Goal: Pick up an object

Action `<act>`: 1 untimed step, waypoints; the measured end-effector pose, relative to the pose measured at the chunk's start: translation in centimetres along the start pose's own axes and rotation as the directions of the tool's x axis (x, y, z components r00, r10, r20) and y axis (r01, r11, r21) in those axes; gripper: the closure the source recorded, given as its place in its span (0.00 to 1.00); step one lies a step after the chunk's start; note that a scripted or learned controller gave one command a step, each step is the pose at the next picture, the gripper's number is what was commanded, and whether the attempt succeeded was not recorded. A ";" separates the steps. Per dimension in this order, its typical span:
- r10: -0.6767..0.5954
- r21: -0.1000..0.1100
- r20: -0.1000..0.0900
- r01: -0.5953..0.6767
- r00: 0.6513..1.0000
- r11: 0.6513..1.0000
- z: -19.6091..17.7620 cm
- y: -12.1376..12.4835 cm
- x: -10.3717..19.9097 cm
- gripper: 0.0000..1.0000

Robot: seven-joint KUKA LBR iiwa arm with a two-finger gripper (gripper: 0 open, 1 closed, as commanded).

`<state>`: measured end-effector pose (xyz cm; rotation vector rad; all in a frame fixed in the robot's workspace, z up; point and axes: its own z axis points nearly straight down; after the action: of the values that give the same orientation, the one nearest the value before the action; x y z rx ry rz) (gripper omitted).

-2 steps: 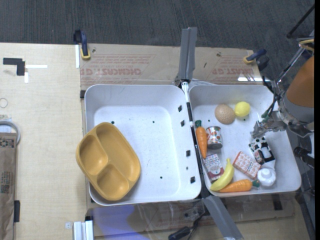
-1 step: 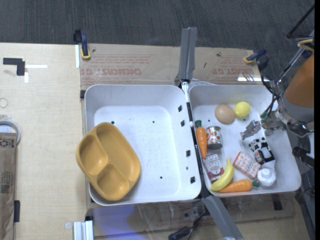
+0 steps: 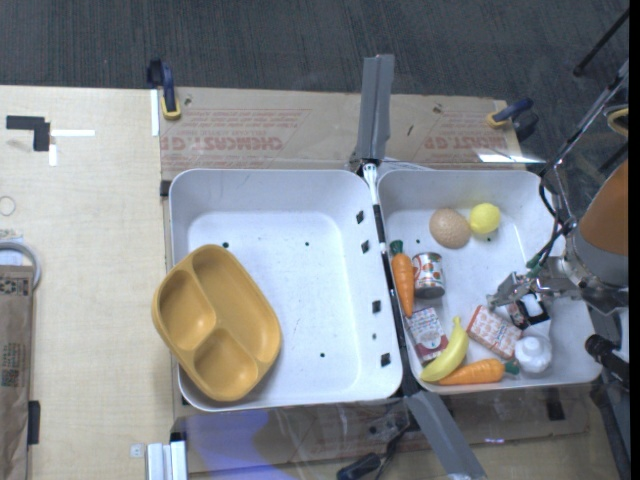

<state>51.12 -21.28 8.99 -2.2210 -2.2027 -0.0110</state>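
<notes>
Red packet lies just beside end effector.

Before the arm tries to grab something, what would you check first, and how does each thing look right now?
1. Gripper is over the right bin, near the items: ok.
2. Something already between its fingers: cannot tell.
3. A target within reach: ok, the small red and white packet lies just below the gripper.
4. Room around that target: not ok, the banana, a carrot and a white bottle crowd it.
5. Left bin holds the yellow divided plate, away from the arm: ok.
</notes>
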 end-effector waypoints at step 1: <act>0.000 0.000 0.000 0.000 1.000 1.000 0.0 0.0 0.0 0.00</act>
<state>51.13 -21.28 8.99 -2.2213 -2.2025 -0.0110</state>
